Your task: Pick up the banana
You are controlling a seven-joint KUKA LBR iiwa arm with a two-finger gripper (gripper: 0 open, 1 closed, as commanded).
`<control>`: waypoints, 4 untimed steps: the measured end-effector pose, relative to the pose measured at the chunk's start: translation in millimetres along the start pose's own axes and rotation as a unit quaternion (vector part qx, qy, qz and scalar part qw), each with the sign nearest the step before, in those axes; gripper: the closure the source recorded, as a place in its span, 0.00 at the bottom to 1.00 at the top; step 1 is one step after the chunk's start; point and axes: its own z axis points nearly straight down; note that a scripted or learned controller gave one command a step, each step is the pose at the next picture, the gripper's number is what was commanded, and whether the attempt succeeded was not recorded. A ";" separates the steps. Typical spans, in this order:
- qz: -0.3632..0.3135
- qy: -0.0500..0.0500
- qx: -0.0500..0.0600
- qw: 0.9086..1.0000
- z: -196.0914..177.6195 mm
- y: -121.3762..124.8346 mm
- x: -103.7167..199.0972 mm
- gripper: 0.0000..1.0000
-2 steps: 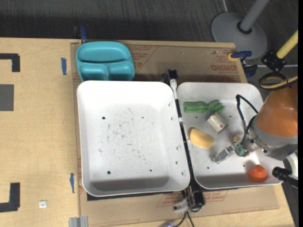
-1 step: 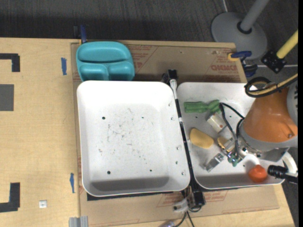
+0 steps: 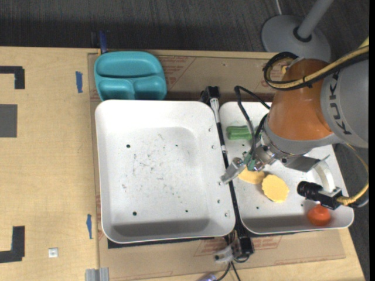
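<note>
Nearest, one orange fruit (image 3: 319,215) and one yellow round piece (image 3: 275,188) lie in the right bin (image 3: 275,224). The hand (image 3: 241,167) covers one banana (image 3: 252,177); its grip cannot be told. Farther, one green item (image 3: 238,133), one teal tray (image 3: 130,75).

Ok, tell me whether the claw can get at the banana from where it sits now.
Probably yes. The claw hangs low in the right bin, right at the pale yellow banana. The yellow round piece lies just beside it and may crowd the grasp.
</note>
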 end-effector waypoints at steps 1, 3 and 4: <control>-0.237 0.001 0.001 0.972 0.0 7.6 75.0 0.00; -0.431 -0.001 -0.002 0.902 98.1 116.7 130.7 0.00; -0.524 -0.002 -0.003 0.851 97.9 133.5 179.7 0.00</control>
